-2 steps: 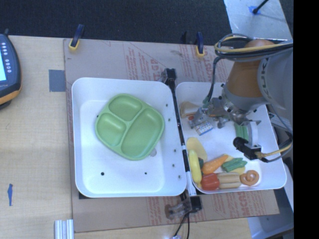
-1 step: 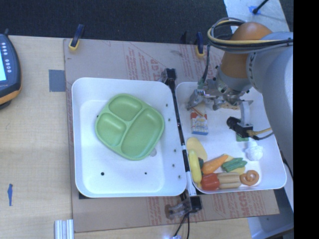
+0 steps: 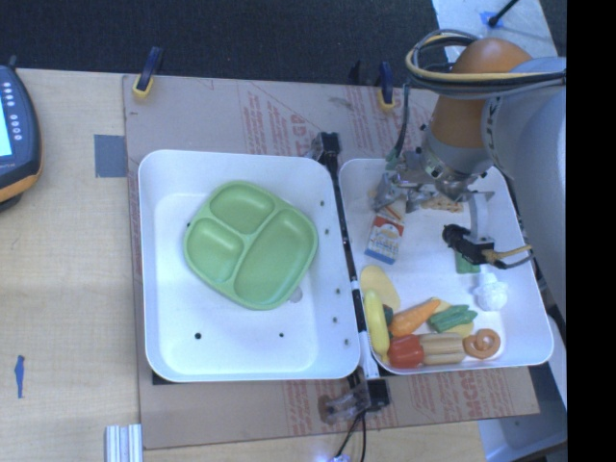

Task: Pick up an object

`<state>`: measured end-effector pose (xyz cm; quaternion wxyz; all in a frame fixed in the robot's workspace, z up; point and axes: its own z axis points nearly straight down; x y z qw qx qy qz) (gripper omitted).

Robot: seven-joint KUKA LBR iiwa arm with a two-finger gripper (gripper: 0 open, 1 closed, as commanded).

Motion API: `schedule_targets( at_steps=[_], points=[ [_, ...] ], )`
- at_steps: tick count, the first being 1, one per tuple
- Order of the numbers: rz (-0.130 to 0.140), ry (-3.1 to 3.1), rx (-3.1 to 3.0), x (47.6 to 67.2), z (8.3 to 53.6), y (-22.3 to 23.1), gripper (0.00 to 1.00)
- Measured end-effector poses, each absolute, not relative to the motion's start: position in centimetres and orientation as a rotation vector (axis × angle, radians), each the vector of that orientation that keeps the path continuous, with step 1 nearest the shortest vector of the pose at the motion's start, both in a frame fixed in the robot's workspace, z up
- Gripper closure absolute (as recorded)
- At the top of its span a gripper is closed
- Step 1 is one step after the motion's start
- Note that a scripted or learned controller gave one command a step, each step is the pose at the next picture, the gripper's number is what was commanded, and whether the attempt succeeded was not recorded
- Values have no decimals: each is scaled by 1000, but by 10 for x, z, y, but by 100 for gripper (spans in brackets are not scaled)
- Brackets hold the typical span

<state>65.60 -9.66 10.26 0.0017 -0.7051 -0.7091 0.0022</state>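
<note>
Now the gripper (image 3: 416, 192) hangs low in the right bin (image 3: 525, 352), just above a small carton (image 3: 384, 239); whether it is open, I cannot tell. Toy vegetables (image 3: 430, 329) lie near.

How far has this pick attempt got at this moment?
Done: the arm has reached into the right bin, with the gripper low at its far end, just above the small carton. In hand: nothing visibly; no object shows between its fingers. Left: the grasp and lift. The carrot, banana and other toys lie along the near edge, and the green plate sits in the left bin.
</note>
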Motion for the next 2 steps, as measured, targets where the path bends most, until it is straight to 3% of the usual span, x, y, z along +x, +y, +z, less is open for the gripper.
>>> schedule_targets(
  at_steps=[1,2],
  points=[
    [-11,-2235,-2214,639,204,-39,100],
    [5,-2231,-2207,609,220,24,100]
  ],
)
